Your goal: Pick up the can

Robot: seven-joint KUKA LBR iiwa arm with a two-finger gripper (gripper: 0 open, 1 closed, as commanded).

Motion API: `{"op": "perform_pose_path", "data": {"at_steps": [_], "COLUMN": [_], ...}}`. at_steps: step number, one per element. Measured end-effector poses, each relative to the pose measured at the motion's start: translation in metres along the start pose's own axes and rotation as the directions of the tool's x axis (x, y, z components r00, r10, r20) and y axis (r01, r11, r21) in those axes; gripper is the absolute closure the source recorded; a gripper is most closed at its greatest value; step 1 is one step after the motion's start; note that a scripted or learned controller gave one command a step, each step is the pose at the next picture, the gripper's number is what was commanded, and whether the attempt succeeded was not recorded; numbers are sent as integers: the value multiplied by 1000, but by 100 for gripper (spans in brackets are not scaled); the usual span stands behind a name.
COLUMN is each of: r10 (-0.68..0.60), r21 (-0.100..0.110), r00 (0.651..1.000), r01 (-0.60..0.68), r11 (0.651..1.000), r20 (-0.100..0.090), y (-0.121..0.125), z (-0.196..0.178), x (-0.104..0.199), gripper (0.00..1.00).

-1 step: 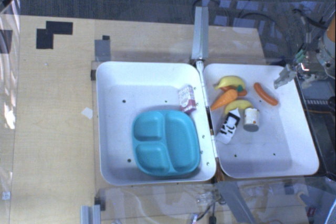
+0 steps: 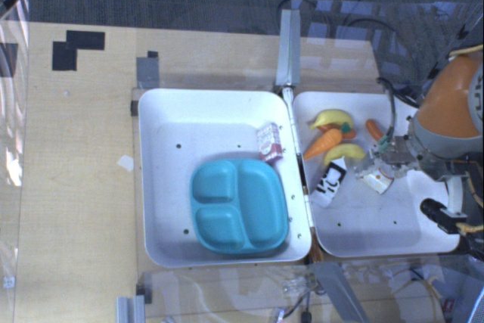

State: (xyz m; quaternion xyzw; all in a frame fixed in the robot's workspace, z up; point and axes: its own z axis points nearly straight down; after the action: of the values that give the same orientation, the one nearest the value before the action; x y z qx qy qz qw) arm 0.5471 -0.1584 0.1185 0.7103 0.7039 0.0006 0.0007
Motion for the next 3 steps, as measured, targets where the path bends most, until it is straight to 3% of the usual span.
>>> {"op": "perform_pose_path", "data": {"at_steps": [1,2,3], "r10": [-29,97,90], "r21": [-8,-12,-17], "r00": [1000,995,996], "r01": [29,-97,-90], "r11": [1000,995,996], "r20": [4,2,-1], "y": [-13,30,32], "z": [26,29,17], "x": [56,2,4], "gripper": [0,0,100]}}
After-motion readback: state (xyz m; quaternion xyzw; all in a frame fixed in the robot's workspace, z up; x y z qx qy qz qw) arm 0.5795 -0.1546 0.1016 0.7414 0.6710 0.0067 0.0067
